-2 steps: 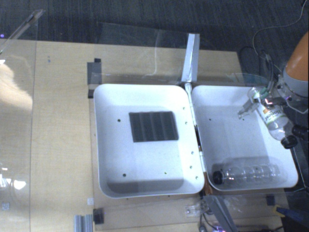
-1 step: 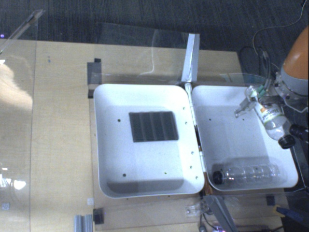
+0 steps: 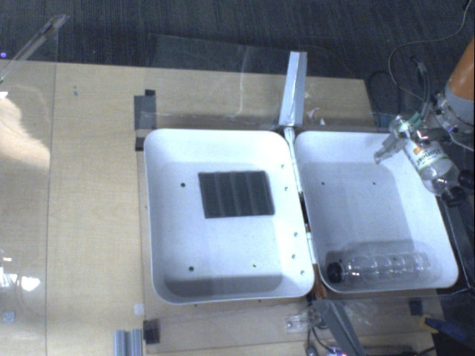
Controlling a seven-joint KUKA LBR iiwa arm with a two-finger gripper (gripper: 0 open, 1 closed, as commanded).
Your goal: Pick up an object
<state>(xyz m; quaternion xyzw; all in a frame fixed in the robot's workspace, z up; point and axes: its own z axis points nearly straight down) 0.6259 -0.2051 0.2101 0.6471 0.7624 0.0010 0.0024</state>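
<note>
Two shallow white bins sit side by side on a wooden bench. The left bin holds a dark ribbed rectangular pad near its middle. In the right bin, a clear plastic bottle with a dark cap lies on its side along the near wall. The gripper hangs over that bin's far right corner; its grip state cannot be told.

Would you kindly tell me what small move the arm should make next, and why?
Probably carry the gripper toward the near edge of the right bin and over the clear bottle. The bottle lies on its side along the bin's near wall, while the gripper sits at the far right corner, well apart from it.
</note>
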